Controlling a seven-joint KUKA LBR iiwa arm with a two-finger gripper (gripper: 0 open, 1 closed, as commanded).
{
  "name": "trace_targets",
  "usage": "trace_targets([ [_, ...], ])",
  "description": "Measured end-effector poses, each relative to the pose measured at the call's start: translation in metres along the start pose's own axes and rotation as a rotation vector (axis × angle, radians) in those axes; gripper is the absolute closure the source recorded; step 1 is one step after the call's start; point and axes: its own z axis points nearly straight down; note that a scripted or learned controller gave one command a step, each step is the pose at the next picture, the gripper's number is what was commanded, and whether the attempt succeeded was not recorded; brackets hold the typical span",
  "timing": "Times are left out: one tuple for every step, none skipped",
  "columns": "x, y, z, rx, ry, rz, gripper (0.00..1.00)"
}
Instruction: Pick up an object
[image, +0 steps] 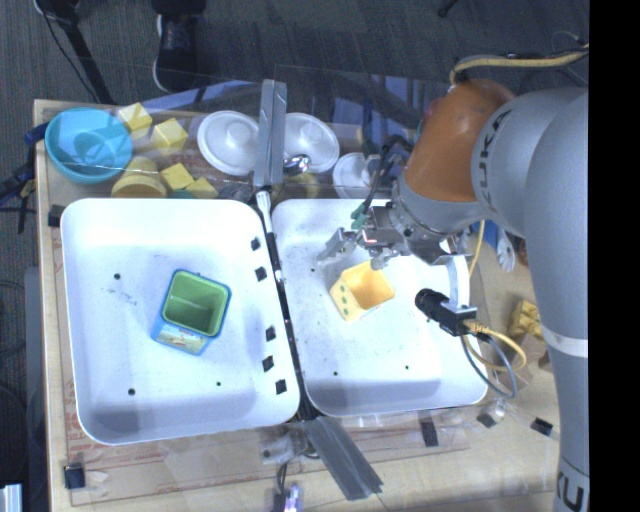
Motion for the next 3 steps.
trace_targets([
  [-0.065, 0.008, 0.109, -0.005, -0.002, 0.032, 0.0],
  [-0.064, 0.009, 0.098, -0.007, -0.002, 0.028, 1.0],
  [-0.035, 0.042, 0.007, -0.002, 0.0, 0.027, 1.0],
])
